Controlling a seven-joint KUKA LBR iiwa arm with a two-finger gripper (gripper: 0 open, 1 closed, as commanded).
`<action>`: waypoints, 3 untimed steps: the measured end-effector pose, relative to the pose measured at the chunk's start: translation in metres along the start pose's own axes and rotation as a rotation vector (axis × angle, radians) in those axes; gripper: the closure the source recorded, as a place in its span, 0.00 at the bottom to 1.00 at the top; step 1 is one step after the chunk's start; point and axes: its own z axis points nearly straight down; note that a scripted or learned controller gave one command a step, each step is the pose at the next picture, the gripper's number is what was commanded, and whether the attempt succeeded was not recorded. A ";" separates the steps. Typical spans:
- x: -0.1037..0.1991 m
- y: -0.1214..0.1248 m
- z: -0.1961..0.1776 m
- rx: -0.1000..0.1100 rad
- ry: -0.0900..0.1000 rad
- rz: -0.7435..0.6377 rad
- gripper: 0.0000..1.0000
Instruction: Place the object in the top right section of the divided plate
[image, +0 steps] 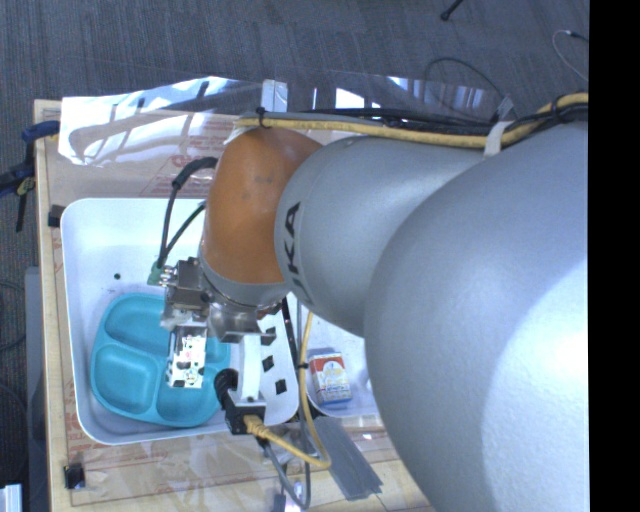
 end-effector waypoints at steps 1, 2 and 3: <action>-0.016 0.066 -0.048 -0.002 0.001 -0.076 1.00; -0.046 0.007 0.081 0.002 0.000 -0.139 1.00; -0.035 0.018 -0.013 -0.005 0.001 -0.393 1.00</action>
